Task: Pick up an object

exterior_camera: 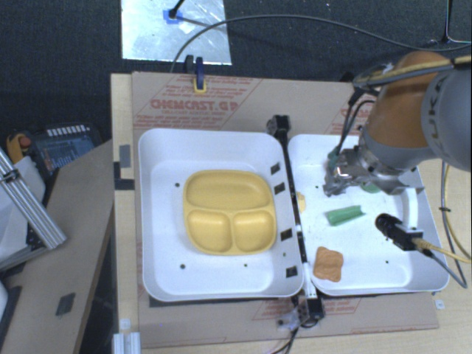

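Observation:
A green flat piece (344,214) lies in the middle of the right bin (369,275). An orange-brown biscuit-like piece (329,263) rests near that bin's front left. My gripper (337,181) hangs low over the right bin's back left part, just above and left of the green piece. Nothing shows between it and the bin floor. A bit of another green thing (369,187) peeks out from under the wrist.
The left bin (158,198) holds a yellow three-compartment tray (227,211). A black divider rail (286,198) runs between the bins. The grey and orange arm (413,116) covers the right bin's back right corner. A cardboard sheet (221,98) lies under both bins.

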Motion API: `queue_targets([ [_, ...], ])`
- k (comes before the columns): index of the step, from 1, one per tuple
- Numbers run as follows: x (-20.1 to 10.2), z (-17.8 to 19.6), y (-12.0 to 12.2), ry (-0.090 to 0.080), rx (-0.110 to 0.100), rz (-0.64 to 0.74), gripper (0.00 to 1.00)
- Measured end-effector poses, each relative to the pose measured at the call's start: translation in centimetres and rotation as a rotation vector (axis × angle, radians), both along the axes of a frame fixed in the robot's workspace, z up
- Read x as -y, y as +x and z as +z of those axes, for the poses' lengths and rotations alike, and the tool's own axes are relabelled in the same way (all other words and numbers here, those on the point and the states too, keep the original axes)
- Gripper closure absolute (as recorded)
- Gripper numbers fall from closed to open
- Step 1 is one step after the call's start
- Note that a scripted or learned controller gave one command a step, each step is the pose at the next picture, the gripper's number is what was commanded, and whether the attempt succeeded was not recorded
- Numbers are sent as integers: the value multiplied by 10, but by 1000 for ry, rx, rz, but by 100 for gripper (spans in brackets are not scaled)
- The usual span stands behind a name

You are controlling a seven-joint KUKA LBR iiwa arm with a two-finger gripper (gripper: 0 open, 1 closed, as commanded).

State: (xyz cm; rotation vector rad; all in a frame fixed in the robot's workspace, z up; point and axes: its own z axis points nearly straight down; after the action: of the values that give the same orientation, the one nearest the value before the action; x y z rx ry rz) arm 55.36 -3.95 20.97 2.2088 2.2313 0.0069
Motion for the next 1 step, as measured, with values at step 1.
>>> queue_targets([
  [1, -52, -6, 27, 0, -1, 0, 100],
])
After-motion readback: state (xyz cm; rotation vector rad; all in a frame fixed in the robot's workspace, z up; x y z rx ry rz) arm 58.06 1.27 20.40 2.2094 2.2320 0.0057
